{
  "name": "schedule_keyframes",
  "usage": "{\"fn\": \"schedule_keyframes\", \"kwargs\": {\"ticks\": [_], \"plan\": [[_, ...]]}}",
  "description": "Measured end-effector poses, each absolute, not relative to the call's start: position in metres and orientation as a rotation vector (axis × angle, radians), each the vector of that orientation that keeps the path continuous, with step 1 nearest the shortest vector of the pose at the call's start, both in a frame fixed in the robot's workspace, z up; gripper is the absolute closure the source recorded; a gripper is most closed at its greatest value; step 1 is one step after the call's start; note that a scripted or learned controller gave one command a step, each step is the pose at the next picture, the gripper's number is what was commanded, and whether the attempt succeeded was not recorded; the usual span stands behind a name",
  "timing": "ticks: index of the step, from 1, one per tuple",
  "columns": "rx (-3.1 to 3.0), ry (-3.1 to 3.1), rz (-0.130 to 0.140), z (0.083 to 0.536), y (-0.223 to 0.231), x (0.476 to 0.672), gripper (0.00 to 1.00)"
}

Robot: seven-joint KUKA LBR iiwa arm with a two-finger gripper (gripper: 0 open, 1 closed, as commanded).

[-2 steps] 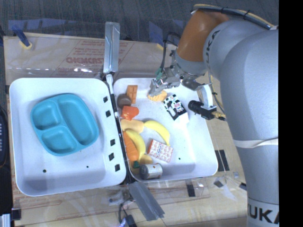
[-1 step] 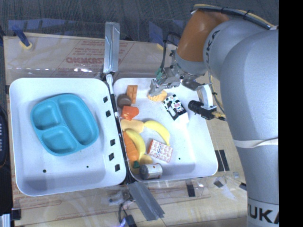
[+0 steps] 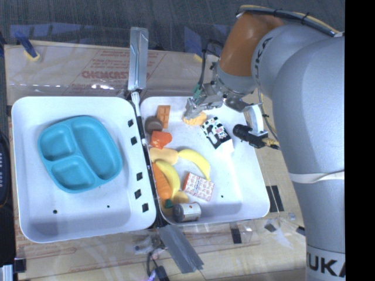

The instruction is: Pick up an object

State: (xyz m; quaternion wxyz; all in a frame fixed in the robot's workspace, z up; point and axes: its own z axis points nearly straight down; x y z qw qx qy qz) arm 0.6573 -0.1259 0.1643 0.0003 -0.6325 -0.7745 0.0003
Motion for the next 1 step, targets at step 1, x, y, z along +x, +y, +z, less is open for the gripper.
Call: {"fn": "schedule_keyframes", "kwargs": {"ticks": [1], "plan": [[-1.987, -2.433, 0.001, 0.1643, -0.1259, 0.6573, 0.00]]}}
